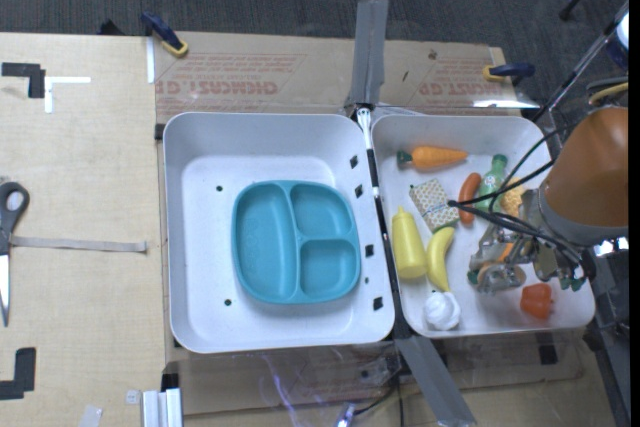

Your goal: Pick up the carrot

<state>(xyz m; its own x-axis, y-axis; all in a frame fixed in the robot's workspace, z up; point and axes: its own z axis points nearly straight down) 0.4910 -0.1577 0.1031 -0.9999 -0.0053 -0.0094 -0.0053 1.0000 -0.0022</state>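
The orange toy carrot with a green leafy stub (432, 156) lies in the right-hand shallow white bin (470, 122), close to that bin's far wall. Its long axis runs nearly level across the picture, left to right, with the green stub at the left end and the tapered orange tip pointing right toward the arm. It rests flat on the bin floor, apart from the other pieces, with bare white floor on all sides of it.

Just below it sits a small speckled beige cracker-like block (431, 200), and to the right of that a slim red-orange chilli-shaped piece (468, 194) standing on a slant, next to a green bottle-shaped item (492, 175). Lower left in the same bin are a yellow plastic bottle shape (406, 243) and a yellow toy banana (440, 256), side by side, with a white rounded lump (440, 311) below them. A red block (537, 300) lies near the bin's near right corner.

The two-finger gripper (496, 267) hangs low over the middle-right of this bin, well apart from the carrot, with black cables running from it across the chilli piece. Whether its jaws are spread or closed I cannot tell; metal parts and clutter blur together there. The arm's orange band (596, 170) fills the right side.

The left white bin (190, 215) holds a teal three-compartment plate (296, 241).
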